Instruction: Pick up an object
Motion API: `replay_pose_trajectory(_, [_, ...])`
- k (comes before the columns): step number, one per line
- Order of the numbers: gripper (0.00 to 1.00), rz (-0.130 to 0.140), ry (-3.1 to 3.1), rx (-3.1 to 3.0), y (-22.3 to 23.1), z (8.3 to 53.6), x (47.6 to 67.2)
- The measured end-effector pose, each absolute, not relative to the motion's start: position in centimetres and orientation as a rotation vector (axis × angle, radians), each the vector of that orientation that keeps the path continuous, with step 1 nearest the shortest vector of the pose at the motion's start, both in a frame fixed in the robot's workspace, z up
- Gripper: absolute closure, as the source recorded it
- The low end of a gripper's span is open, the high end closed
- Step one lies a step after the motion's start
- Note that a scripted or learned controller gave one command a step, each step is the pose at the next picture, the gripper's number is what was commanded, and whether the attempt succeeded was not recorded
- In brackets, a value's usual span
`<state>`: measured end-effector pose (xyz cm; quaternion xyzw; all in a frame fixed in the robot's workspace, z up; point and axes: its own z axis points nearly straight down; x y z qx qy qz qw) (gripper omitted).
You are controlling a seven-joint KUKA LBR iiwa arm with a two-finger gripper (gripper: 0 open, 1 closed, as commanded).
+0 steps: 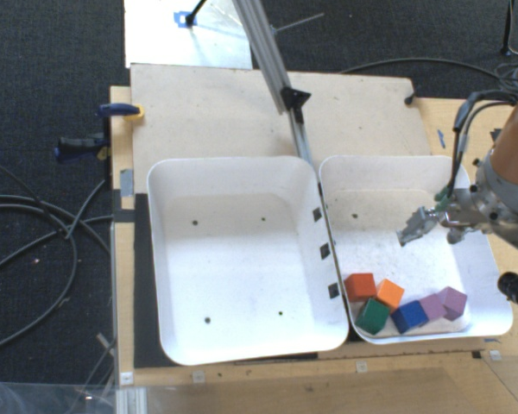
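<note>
Right bin (479,313): hand (412,229) seemingly hovers above blocks (403,303).

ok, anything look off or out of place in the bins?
Nothing damaged or spilled. The blocks, red, orange, green, blue and two purple, are all bunched in the right bin's near corner, which could make a clean grab awkward. The gripper hangs above the bin floor, away from them.

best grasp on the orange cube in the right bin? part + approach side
Judging from this view: come straight down on the orange cube and close the claw across its upper-left and lower-right faces. The red cube and green cube crowd its left and lower-left; the blue cube may touch its lower right. It sits turned diamond-wise.
</note>
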<state>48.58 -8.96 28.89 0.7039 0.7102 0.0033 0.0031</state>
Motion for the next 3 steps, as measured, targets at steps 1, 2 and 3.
replay_pose_trajectory(1, [0.00,0.007,2.225,2.209,-9.0,30.2,53.8])
replay_pose_trajectory(2, [0.00,0.001,2.218,2.222,-12.3,31.2,50.0])
replay_pose_trajectory(3, [0.00,0.005,2.236,2.208,-4.5,29.9,50.0])
